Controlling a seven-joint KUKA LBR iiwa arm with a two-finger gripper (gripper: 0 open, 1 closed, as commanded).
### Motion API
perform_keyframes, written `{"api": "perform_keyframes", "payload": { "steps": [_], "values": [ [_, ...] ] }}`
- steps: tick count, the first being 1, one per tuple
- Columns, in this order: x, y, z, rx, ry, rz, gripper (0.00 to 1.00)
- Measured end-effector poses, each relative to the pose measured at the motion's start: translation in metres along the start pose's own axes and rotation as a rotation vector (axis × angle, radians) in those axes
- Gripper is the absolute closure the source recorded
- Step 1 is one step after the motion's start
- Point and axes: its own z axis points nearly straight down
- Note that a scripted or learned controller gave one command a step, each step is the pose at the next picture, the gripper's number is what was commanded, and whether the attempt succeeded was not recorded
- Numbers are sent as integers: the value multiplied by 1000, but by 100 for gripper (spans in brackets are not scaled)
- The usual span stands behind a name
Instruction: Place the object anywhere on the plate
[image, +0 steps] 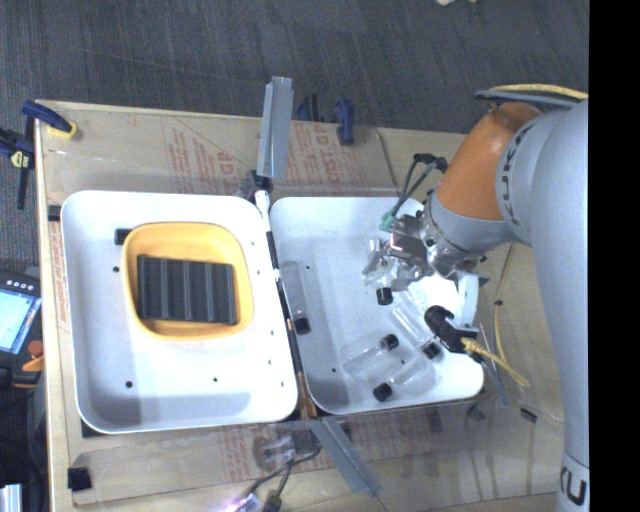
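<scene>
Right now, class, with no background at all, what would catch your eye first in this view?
First, the yellow plate with a dark ribbed centre, lying in the left bin. Next, the grey arm with its orange band reaching in from the right, its end effector low over the right bin. Below it, several clear vials with black caps lie scattered near that bin's lower right corner.

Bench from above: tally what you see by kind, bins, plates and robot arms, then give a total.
Bins: 2 (left bin, right bin)
Plates: 1 (yellow plate in the left bin)
Arms: 1 (arm over the right bin)
Total: 4
</scene>
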Motion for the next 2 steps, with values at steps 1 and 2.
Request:
{"api": "perform_keyframes", "payload": {
  "steps": [1,2],
  "values": [
    [71,-2,-44,0,-1,-144,100],
    [149,27,-37,-1,-1,-316,100]
  ]
}}
